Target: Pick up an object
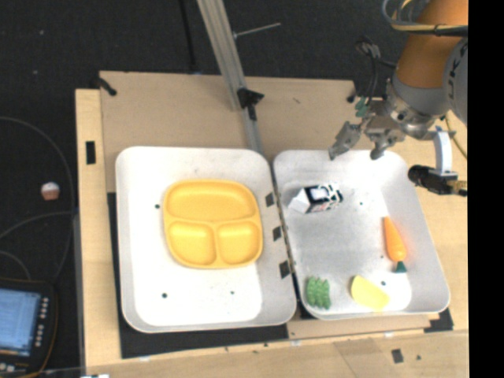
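Above the right bin's (pixel 417 235) far edge, fingers (pixel 358 146) spread open, gripping nothing.

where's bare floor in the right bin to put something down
Widest bare patch: middle of the right bin, between milk carton, carrot and green toy. Crowded along the near edge, around the yellow piece. The gripper hangs over the far edge.

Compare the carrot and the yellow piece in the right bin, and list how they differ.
The carrot is orange with a small green tip; the yellow piece is plain yellow.
The carrot is long and thin, tapering; the yellow piece is short, rounded and wedge-like.
The carrot lies along the right bin's right wall, running up and down the view; the yellow piece lies by the near wall, beside the green piece.
Both are small toy foods lying flat, apart from the tool.
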`<state>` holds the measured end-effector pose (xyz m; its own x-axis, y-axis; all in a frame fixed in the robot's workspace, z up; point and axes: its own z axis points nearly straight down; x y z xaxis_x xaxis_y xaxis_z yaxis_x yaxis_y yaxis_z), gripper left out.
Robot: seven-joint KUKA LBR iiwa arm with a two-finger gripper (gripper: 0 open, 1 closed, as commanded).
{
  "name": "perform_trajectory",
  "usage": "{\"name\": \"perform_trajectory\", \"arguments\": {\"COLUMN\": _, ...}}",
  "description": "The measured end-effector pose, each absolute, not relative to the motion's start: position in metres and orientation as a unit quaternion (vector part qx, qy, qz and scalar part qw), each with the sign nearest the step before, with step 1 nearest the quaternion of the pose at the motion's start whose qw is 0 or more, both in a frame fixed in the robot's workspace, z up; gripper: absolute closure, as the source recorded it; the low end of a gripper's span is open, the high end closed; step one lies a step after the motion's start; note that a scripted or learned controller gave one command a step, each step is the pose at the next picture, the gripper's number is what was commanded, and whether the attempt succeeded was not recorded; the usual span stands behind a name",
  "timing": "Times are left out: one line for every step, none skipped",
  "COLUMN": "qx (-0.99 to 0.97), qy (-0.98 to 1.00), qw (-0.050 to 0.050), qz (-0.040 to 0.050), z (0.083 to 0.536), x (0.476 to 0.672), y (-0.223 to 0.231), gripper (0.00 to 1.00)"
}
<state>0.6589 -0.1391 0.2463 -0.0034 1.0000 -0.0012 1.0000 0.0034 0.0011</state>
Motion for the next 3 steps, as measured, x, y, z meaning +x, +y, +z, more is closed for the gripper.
{"name": "perform_trajectory", "arguments": {"qx": 0.706, "qy": 0.708, "qw": 0.001, "qz": -0.0004, "z": 0.246, "x": 0.659, "y": -0.139, "gripper": 0.0}}
{"name": "perform_trajectory", "arguments": {"qx": 0.707, "qy": 0.707, "qw": -0.001, "qz": -0.0023, "z": 0.184, "x": 0.661, "y": -0.142, "gripper": 0.0}}
{"name": "perform_trajectory", "arguments": {"qx": 0.708, "qy": 0.706, "qw": 0.0, "qz": -0.0015, "z": 0.127, "x": 0.661, "y": -0.153, "gripper": 0.0}}
